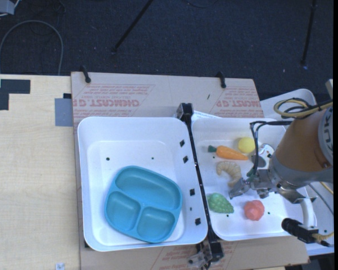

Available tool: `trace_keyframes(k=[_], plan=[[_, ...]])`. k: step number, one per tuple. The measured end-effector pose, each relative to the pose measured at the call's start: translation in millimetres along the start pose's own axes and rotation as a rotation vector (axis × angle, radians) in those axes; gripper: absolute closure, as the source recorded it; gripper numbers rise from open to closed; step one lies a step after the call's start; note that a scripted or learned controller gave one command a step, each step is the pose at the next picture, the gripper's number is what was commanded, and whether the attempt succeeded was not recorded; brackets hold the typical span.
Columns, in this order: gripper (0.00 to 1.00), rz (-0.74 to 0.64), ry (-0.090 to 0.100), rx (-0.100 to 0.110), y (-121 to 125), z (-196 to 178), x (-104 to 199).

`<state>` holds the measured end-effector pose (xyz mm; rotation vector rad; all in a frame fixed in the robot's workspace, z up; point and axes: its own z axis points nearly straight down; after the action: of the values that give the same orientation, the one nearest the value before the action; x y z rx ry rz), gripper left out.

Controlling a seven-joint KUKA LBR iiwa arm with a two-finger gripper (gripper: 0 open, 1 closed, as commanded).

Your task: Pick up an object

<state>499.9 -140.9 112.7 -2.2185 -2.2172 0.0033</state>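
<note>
Bench: two shallow white plastic bins stand side by side on a sheet of printed brown cardboard, the left bin (95, 136) and the right bin (213, 129) meeting along a black central divider.
Left bin contents: a blue plastic tray with three compartments (143, 203) lies flat towards the near side of the floor.
Right bin contents: an orange toy carrot with a green top (229, 152), a round yellow toy fruit (246, 145), a pale tan curved toy pastry (230, 170), a green leafy toy vegetable (219, 203) and a round red-pink toy fruit (254, 210).
Arm: the grey arm with its orange band (303, 145) enters from the right and bends down over the right bin.
Gripper: the dark two-finger gripper (244, 185) sits low in the right bin, pointing towards the divider.
Jaw state: the fingers merge into one dark shape, so I cannot tell whether they are apart or together.
Nearest object: the pastry lies just beside the tip, on its far-left side; contact cannot be judged.
Other objects: the red-pink fruit lies near the tip on the near side, the green vegetable to its near left; the carrot and yellow fruit touch each other on the far side.
</note>
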Motion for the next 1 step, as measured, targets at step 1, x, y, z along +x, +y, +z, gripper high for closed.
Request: trace_keyframes(k=[1], plan=[[0.00,0.001,-0.001,-0.002,-0.1,26.1,0.4]])
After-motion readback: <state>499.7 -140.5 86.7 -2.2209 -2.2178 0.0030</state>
